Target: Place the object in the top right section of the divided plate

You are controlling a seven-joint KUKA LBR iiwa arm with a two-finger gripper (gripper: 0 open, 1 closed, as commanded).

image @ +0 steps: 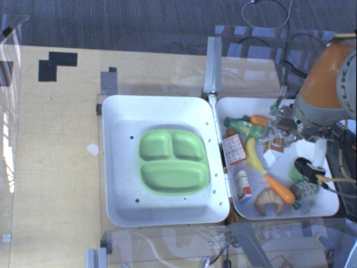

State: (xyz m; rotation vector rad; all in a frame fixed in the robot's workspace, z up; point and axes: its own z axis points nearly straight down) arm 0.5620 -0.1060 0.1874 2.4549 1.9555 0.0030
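The green plate (173, 162) lies in the middle of the left bin (117, 205), its three sections bare. All else sits right of it, in the right bin (329, 208): a green bottle (243, 127) and a red carton (234, 149) nearest the plate, then a banana (255, 154), a small can (242, 185), a carrot (279, 188) and a croissant (270, 201). The gripper (277, 128) hangs over that bin's far part, just beyond the banana; whether its fingers are wide, narrow or holding anything, I cannot tell.
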